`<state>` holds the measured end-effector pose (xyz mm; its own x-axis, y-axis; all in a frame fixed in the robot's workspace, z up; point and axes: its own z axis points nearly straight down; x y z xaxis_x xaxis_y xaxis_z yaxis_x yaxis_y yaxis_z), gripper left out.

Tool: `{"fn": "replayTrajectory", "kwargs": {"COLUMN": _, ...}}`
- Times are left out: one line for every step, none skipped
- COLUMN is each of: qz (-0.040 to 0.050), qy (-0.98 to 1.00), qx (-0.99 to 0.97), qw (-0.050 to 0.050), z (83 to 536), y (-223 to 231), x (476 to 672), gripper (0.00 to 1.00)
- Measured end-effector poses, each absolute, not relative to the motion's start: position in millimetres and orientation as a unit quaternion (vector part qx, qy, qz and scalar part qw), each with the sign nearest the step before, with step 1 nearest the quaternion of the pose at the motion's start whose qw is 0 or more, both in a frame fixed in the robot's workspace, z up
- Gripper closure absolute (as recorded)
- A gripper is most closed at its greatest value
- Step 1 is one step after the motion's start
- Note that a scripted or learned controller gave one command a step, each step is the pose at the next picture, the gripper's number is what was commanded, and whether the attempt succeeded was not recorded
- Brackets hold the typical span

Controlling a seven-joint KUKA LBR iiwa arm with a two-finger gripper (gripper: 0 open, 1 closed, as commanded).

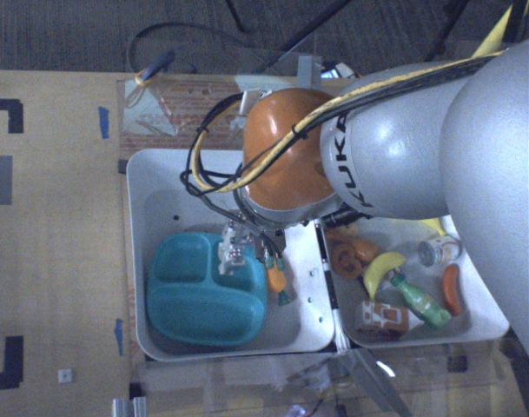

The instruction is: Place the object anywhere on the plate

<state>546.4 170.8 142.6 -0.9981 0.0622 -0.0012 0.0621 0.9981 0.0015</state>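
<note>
Reaching in from the right, the grey arm puts its hand (247, 252) over the right edge of the teal plate (203, 298) in the left bin (151, 198). Whether its fingers are apart or together cannot be told. A small orange carrot (278, 281) lies just right of the hand, off the plate. Farther right, the other bin (486, 307) holds a banana (381, 270) and a green bottle (420, 301).

The grey arm's gripper (247, 252) hangs over the right edge of the teal divided plastic plate (199, 307), a small orange carrot-like toy (277, 281) beside it.
</note>
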Motion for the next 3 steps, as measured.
{"fn": "replayTrajectory", "kwargs": {"qz": 0.0002, "qy": 0.999, "qx": -0.051, "qw": 0.000, "z": 188.4, "y": 63.2, "x": 486.1, "gripper": 1.00}}
{"fn": "replayTrajectory", "kwargs": {"qz": 0.0012, "qy": 0.991, "qx": -0.132, "qw": 0.003, "z": 203.8, "y": 98.5, "x": 546.6, "gripper": 1.00}}
{"fn": "replayTrajectory", "kwargs": {"qz": 0.0012, "qy": 0.961, "qx": -0.278, "qw": 0.001, "z": 155.5, "y": 174.1, "x": 492.2, "gripper": 1.00}}
